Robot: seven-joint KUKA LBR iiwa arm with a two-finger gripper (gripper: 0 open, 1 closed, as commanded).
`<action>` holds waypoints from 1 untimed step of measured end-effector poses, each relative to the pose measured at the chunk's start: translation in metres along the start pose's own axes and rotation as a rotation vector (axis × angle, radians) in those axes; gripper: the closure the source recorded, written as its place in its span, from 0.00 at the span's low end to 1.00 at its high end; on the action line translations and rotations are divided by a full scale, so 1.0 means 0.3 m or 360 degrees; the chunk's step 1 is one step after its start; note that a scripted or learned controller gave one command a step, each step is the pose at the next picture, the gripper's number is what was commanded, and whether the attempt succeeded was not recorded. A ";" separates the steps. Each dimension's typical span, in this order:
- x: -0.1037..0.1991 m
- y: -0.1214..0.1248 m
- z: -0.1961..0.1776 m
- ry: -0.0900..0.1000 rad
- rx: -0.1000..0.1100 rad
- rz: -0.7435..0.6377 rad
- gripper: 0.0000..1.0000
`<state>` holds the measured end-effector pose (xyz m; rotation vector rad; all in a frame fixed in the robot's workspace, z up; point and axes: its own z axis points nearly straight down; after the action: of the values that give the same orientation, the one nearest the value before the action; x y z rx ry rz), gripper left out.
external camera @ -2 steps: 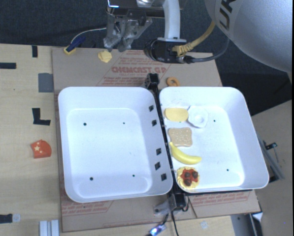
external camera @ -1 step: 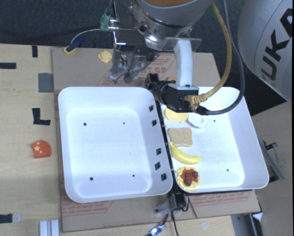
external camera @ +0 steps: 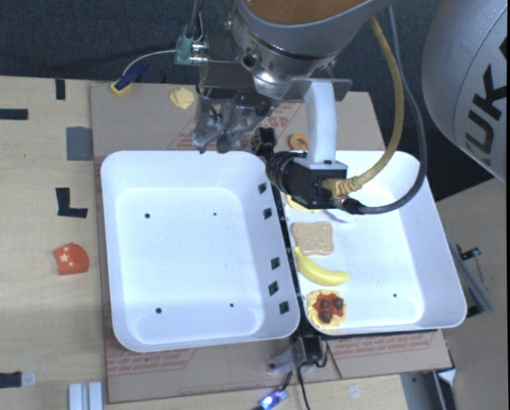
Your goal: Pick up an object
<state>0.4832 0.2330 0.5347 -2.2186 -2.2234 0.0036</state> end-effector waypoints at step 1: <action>0.001 0.001 0.002 0.0000 0.0001 0.0000 1.00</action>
<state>0.4835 0.2334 0.5342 -2.2187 -2.2229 0.0040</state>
